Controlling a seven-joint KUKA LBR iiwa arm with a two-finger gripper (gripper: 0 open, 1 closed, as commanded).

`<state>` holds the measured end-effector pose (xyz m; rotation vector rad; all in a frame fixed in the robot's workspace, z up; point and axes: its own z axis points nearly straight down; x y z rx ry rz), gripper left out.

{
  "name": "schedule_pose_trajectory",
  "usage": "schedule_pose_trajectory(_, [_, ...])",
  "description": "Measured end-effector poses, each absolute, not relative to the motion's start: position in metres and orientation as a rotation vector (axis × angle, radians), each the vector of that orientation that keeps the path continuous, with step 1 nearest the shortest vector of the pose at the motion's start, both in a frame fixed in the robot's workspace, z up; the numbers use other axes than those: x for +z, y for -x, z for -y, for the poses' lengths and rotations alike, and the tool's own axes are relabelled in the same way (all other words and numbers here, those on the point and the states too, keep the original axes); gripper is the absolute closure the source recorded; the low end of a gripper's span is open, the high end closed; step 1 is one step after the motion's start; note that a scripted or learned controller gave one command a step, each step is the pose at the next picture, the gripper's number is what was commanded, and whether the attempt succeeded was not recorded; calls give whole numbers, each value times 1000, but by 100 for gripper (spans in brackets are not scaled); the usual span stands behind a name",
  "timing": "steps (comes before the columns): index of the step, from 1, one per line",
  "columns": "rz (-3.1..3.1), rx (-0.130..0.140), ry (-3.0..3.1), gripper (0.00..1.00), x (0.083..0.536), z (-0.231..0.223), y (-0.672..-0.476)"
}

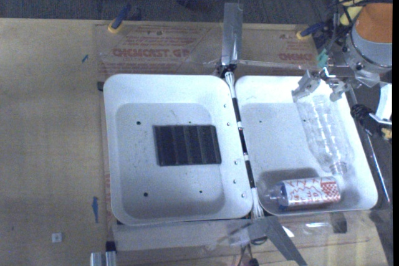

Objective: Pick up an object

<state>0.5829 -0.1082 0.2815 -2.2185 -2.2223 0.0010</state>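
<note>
Bench point(50, 103) (wooden) bears two white bins point(118, 96); pincer point(319, 85) spread open over clear bottle point(324, 131).

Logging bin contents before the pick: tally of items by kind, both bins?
Clear plastic bottle, right bin: 1
Red-and-white patterned can, lying in right bin: 1
Dark ribbed rectangular block, left bin: 1
Total: 3

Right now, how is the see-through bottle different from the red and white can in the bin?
The clear bottle is see-through and plain; the can is solid, with red marks on white. The bottle is longer; the can is shorter and stubbier. The bottle runs from the bin's far side toward the near side, its far end at the gripper; the can lies crosswise along the near wall. Both lie on their sides in the right bin.
</note>
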Motion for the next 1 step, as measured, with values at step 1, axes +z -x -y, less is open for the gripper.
schedule_pose_trajectory(1, [2378,-1,2056,0,162,179,-586])
